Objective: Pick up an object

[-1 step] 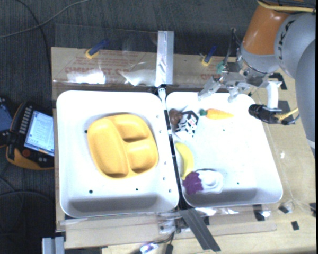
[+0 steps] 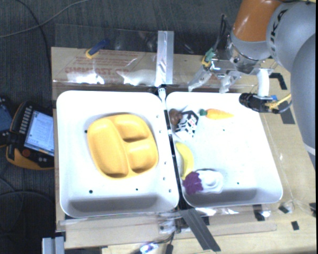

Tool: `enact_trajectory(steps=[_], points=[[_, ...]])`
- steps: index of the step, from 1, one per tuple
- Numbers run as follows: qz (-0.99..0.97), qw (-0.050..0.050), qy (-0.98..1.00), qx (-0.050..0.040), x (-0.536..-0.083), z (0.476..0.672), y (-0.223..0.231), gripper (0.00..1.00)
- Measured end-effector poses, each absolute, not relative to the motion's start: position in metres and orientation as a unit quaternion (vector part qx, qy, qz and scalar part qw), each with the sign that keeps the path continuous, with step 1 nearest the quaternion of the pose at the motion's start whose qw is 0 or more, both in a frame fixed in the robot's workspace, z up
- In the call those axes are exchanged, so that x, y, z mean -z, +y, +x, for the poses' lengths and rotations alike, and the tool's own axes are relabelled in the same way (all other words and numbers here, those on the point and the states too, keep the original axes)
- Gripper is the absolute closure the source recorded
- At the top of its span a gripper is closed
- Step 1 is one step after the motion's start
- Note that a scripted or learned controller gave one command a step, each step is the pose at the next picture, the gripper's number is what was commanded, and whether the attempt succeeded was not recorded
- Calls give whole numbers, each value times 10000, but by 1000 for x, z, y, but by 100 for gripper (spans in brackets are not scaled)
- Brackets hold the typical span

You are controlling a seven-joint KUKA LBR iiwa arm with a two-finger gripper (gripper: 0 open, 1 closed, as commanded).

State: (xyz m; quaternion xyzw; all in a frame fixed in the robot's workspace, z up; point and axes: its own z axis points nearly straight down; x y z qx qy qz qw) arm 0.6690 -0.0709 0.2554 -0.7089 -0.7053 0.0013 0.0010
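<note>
Far left, off the bench (image 2: 69, 57): a grey handheld control pendant with a lit screen (image 2: 34, 134), parked clear of the work; next, the left shallow white plastic bin (image 2: 74, 194) bearing a yellow divided plastic tray (image 2: 122, 144) flat in the middle, too broad and low for an easy pinch; across the divider, the right shallow white plastic bin (image 2: 254, 157) with the likelier picks bunched against its left wall, awkward for fingers: a small black-and-white cow toy (image 2: 187, 123), a yellow plastic banana (image 2: 184, 157), a purple grape bunch (image 2: 193, 183) touching a white cup-like piece (image 2: 212, 180); alone and easiest, a small orange plastic carrot (image 2: 219, 114) near the far wall; above that wall, the claw (image 2: 216, 81), fingers spread, holding nothing, poised high, probably before a descent.
</note>
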Motion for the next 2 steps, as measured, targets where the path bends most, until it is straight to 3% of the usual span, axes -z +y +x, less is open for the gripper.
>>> enact_trajectory(steps=[1,2], points=[[-6504,16,-7596,-15,-155,616,-111,0],[-6503,15,-7597,-12,-155,616,-111,0]])
